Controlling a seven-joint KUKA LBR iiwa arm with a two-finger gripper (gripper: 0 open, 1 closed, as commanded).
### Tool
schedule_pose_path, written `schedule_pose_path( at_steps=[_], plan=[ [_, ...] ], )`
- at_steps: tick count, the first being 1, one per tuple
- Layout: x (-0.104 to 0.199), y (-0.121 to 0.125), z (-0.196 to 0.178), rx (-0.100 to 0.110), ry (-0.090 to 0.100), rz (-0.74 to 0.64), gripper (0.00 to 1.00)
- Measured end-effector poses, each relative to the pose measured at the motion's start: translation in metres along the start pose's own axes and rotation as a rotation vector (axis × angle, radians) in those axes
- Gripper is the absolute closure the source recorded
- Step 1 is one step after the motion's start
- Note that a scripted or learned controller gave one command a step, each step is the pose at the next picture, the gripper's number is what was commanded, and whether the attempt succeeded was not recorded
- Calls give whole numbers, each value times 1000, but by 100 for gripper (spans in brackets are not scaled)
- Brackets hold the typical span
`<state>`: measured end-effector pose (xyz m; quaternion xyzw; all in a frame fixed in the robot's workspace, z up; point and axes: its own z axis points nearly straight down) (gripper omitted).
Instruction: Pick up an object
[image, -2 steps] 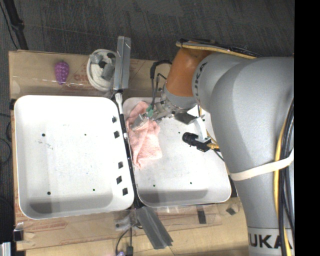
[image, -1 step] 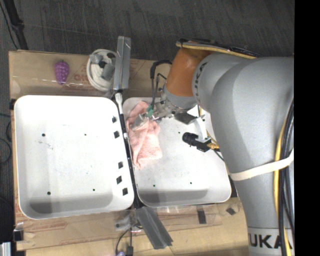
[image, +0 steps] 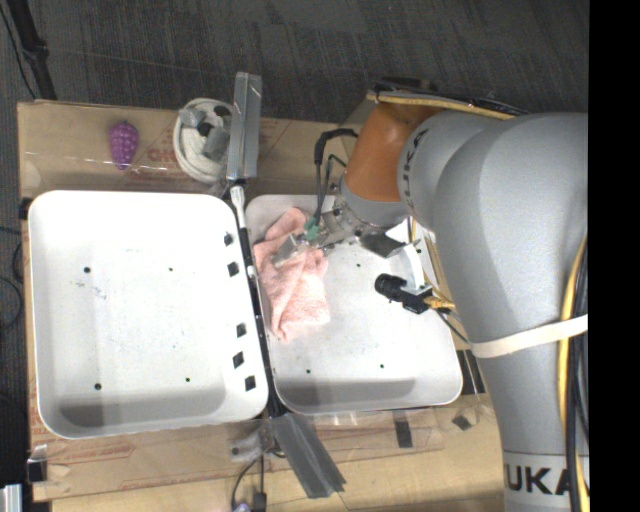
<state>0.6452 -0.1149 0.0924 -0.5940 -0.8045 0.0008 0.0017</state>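
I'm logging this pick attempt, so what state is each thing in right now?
pink cloth: crumpled, lying in the right bin by its left wall.
gripper: down on the pink cloth's upper end; whether it has a grasp is unclear.
purple object: lying on the bench, behind the left bin.

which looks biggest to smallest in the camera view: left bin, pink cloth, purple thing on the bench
1. left bin
2. pink cloth
3. purple thing
The gaps in size are wide, so nearness to the camera does not make the order unsure.
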Motion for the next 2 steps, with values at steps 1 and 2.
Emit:
schedule_pose_path(
  at_steps=[1, 2],
  plan=[
    [1, 1, -10, 1, 1, -6, 100],
    [44, 25, -112, -2, -1, -70, 100]
  ],
)
